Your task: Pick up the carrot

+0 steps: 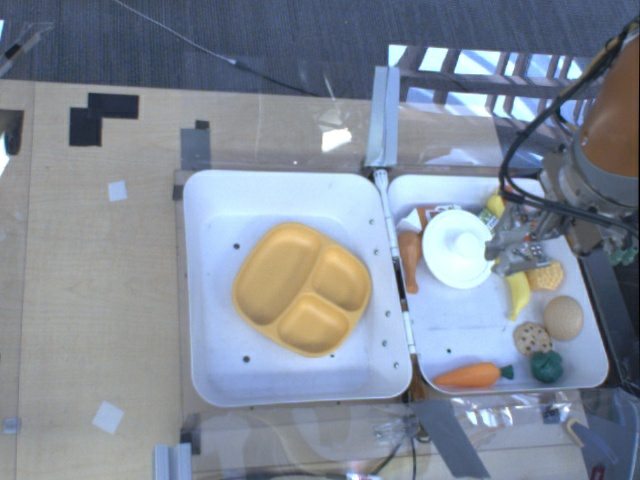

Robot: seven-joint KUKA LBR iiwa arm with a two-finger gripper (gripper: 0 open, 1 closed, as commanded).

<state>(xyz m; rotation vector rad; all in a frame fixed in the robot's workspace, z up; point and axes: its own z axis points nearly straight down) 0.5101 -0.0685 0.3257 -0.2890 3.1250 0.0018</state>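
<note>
The carrot (468,375) lies flat along the front wall of the right bin (600,373), tip to the left and green stub to the right. Nothing touches it.

Items in the right bin: a broccoli floret (547,366) just right of the carrot; a cookie (532,339) above it; a pale egg-shaped item (563,318); a banana (517,293); a waffle-like cracker (546,277); a white dish (456,248); a brown sausage-shaped item (408,259) against the divider; a small yellow item (495,207) near the back; and a red-and-white item (431,214) largely hidden behind the dish, not identifiable.

The gripper (509,253) sits at the right rim of the white dish, above the banana, well apart from the carrot. Its metal parts blur with the cables (525,143) around it; whether it is wide, narrow or holding anything cannot be told.

The left bin (205,288) holds 1 yellow plate (302,288) with 3 compartments.

The arm (610,138) is cut off at the right edge.
</note>
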